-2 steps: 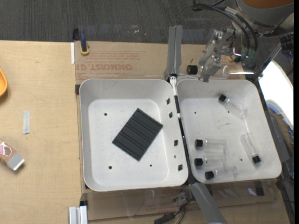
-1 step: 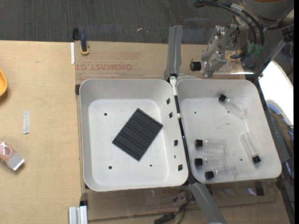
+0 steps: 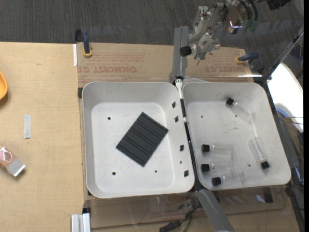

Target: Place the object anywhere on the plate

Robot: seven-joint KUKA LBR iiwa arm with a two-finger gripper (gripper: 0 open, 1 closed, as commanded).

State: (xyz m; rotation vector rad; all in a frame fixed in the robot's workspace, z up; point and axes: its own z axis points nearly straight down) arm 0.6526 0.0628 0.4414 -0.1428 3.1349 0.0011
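Over on the far left we see an orange object (image 3: 2, 85) cut by the frame edge, a small grey strip (image 3: 27, 126) lying on the bench (image 3: 43, 178), and below it a little packet (image 3: 10, 161) with a reddish-brown end and a grey end. Whatever is printed on it is too small for us to read.

Moving right, we reach the left bin (image 3: 89, 129). A dark, ribbed, rectangular plate (image 3: 142, 139) lies flat in its middle, turned at a diagonal. Behind the bins a brown cardboard sheet (image 3: 116, 64) carries red lettering, seen upside down and mirrored; it looks like "CHEMCRAFT", though we can't be sure of it. A blue and yellow clamp (image 3: 85, 42) pins its left corner.

On to the right bin (image 3: 270, 110): here we find the clear vials (image 3: 218, 152) with black caps, several scattered near the front and middle, one (image 3: 239, 108) toward the back, one (image 3: 258, 152) by the right wall. None is on the plate.

The gripper (image 3: 204, 42) hangs above the bench behind the bins, near the back left corner of the right bin. We can't tell how it is set, and we see nothing in it. It touches nothing.
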